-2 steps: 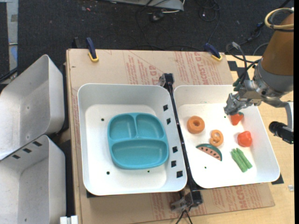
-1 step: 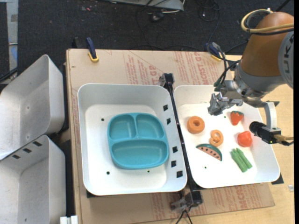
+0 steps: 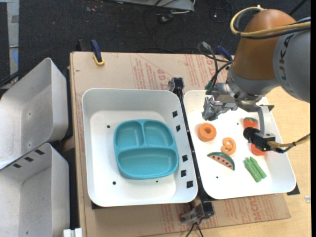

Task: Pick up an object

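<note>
My gripper (image 3: 211,111) hangs over the far left part of the right bin (image 3: 281,181), just above and behind an orange ring-shaped toy (image 3: 207,132). Nothing is seen held in it. Nearer the front lie a smaller orange twisted ring (image 3: 228,145), a watermelon slice (image 3: 221,161) and a green bundle like beans (image 3: 255,169). A red piece (image 3: 250,123) lies to the gripper's right, and another red-orange piece (image 3: 257,149) sits below it; the wrist bracket partly hides both.
The left bin (image 3: 94,181) holds a teal divided plate (image 3: 145,148). A black divider with clips (image 3: 185,147) runs between the bins. Two spare white bins (image 3: 29,107) lean at the far left. The arm's big orange-banded body (image 3: 261,38) looms over the right bin's far side.
</note>
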